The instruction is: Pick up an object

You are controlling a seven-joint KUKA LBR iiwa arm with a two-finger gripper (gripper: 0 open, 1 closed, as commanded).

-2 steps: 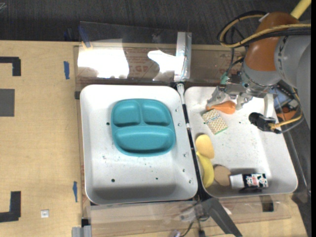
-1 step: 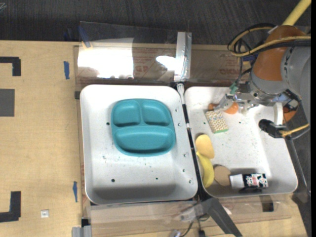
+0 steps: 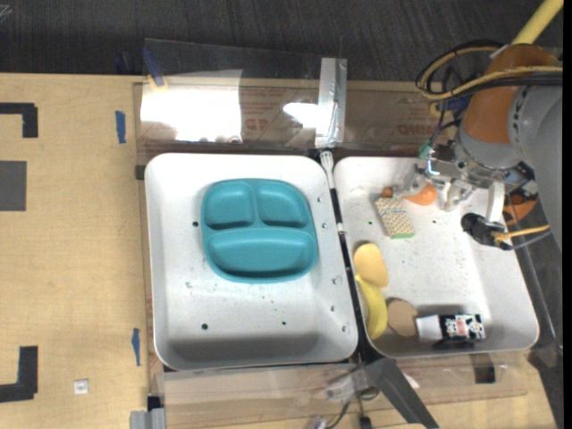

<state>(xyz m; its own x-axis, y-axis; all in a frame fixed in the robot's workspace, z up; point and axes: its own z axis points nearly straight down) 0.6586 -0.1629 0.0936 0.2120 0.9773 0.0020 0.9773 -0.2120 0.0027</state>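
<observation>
My gripper (image 3: 436,186) hangs over the back part of the right bin (image 3: 509,284), under the grey arm with its orange band (image 3: 492,119). A small orange object (image 3: 420,197) lies right at the gripper's left side, touching or nearly touching it. Just in front of it lies a beige speckled rectangular piece (image 3: 395,215). A yellow banana-like object (image 3: 370,280) lies along the bin's left wall. At the front, a brown rounded object (image 3: 400,316) rests next to a small bottle with a black and white label (image 3: 451,327).
The left bin (image 3: 170,311) holds a teal divided plate (image 3: 259,229). A clear plastic sheet and a taped divider (image 3: 331,105) stand behind the bins. Yellow and black cables (image 3: 456,70) loop near the arm. A black cable end (image 3: 483,229) hangs over the right bin.
</observation>
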